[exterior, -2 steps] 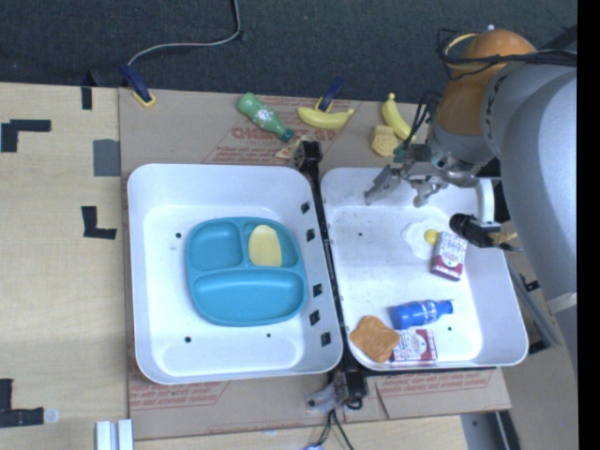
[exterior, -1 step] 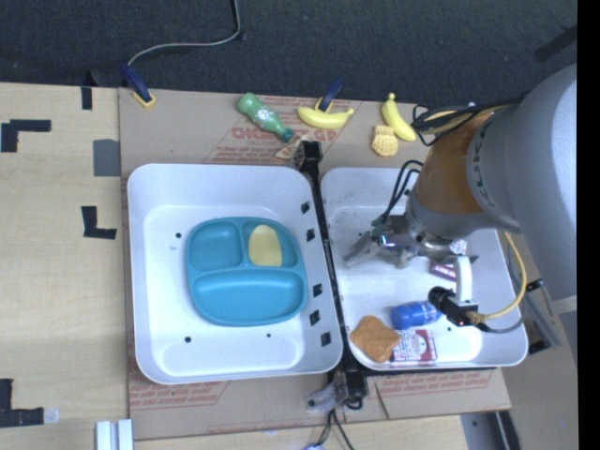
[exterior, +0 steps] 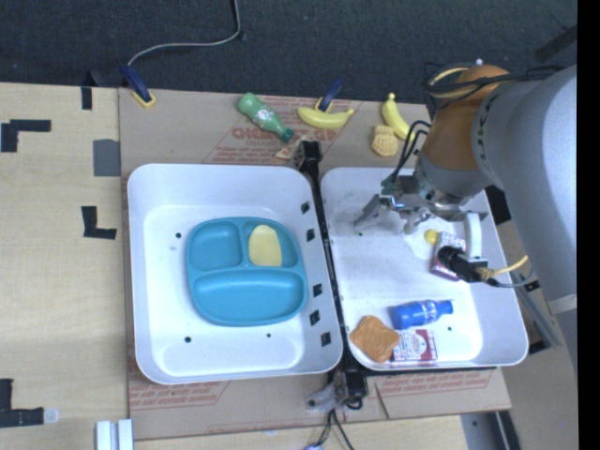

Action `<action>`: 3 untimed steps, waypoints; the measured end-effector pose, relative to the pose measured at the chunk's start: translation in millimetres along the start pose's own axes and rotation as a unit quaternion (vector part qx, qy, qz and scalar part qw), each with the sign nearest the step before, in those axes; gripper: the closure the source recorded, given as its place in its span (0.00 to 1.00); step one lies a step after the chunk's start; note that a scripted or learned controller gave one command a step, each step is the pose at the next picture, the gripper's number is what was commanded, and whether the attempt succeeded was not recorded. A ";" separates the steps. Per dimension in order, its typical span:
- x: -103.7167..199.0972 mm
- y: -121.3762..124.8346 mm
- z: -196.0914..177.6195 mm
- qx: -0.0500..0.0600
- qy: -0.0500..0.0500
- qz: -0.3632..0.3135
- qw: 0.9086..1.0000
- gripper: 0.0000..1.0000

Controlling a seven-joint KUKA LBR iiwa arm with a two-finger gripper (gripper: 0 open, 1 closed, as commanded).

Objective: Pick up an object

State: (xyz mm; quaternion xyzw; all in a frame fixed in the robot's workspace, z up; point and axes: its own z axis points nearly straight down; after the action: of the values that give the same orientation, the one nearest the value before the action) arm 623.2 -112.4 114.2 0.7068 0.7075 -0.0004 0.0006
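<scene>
Lying at the left of the frame, the left bin (exterior: pixel 150 251) held a blue divided plate (exterior: pixel 246 272), and a pale yellow piece (exterior: pixel 265 246) sat in the plate's upper right compartment. Above the bins, on the cardboard-covered counter (exterior: pixel 187 125), a green bottle (exterior: pixel 263 117) lay tilted, with a banana (exterior: pixel 324 116) just to its right and a second banana (exterior: pixel 394 117) farther right, beside a yellow lump (exterior: pixel 383 141). In the right bin (exterior: pixel 375 251), near its lower edge, a brown round of bread (exterior: pixel 374 338) lay touching a red and white packet (exterior: pixel 414 347), and a blue bottle (exterior: pixel 419 314) lay on its side just above them. Higher in that bin hung the tool (exterior: pixel 398 216), its two fingers spread apart over the bare white floor and pinching nothing. A small yellow item (exterior: pixel 431 237) and a dark purple packet (exterior: pixel 447 262) lay just right of the tool, under the wrist. The grey arm (exterior: pixel 534 157) with its orange band filled the upper right of the frame.
</scene>
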 end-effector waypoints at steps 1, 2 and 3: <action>-18.9 20.0 27.0 0.000 0.000 0.000 1.000 0.00; -52.5 45.4 -40.5 -0.001 0.000 0.000 1.000 0.00; -22.9 -75.7 27.7 0.001 0.001 0.000 1.000 0.00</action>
State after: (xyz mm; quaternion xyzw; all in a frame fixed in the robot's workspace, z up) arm 547.5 -135.4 86.5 0.7070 0.7072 -0.0004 -0.0010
